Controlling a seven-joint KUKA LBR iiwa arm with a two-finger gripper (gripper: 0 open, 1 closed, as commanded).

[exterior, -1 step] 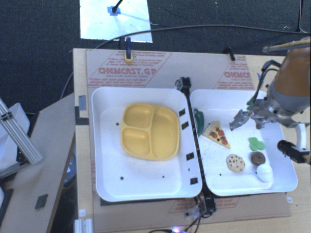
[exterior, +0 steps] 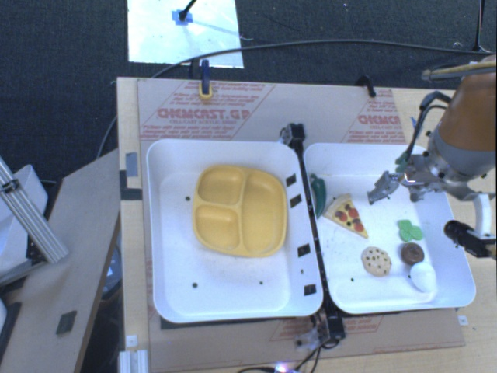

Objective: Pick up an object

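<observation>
camera view | bench (exterior: 256,103) carries two white bins | floor dark carpet | jaws: cannot tell

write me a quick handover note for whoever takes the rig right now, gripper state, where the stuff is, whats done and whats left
Gripper: hanging over the upper part of the right bin, nothing seen between its fingers; open or shut can't be told.
Right bin holds: pizza slice left of centre, green pepper by the left wall, cookie, green leafy piece, brown round piece, white egg-like piece.
Left bin: yellow divided plate, its compartments bare.
Done: no pick yet.
Left: close on one object and lift it; the pizza slice lies nearest the gripper.
</observation>
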